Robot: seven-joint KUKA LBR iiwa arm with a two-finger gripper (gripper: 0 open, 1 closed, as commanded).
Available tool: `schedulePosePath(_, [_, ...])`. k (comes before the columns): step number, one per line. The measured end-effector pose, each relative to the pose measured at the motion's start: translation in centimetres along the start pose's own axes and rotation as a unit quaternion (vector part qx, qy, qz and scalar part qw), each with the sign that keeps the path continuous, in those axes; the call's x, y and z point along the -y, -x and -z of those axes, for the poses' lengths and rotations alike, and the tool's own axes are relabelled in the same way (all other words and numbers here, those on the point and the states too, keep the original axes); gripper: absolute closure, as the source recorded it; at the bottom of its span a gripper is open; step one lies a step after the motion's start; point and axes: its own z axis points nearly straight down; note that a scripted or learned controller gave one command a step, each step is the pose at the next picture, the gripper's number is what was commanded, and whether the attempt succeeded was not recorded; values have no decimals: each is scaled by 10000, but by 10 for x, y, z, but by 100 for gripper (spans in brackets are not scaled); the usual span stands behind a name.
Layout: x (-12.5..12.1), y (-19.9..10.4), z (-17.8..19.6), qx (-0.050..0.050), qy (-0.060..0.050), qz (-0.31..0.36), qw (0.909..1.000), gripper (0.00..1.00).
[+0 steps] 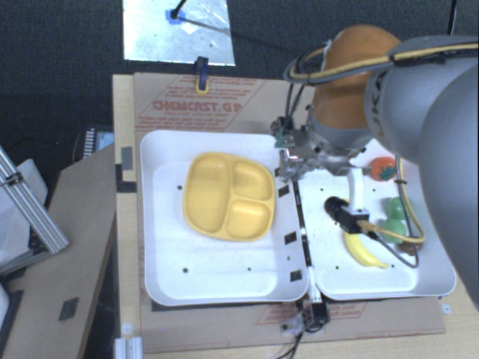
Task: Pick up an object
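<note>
The gripper (pixel 293 161) hangs over the divider between the bins; whether it is wide or narrow I cannot tell. In the right bin (pixel 430 286) a banana (pixel 364 250) lies with its long axis slanting toward the lower right. Green objects (pixel 394 215) and a red one (pixel 382 168) are partly hidden by the arm. A yellow divided plate (pixel 228 197) sits in the left bin (pixel 161 275).

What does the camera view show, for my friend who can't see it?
A grey robot arm reaches over two white bins from the right. The left bin holds a yellow divided plate; the right bin holds a banana, something green and something red-orange.
</note>
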Motion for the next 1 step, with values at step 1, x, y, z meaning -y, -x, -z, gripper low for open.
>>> schedulePosePath(1, [-20, -42, 6, -4, 9, -3, 10000, 100])
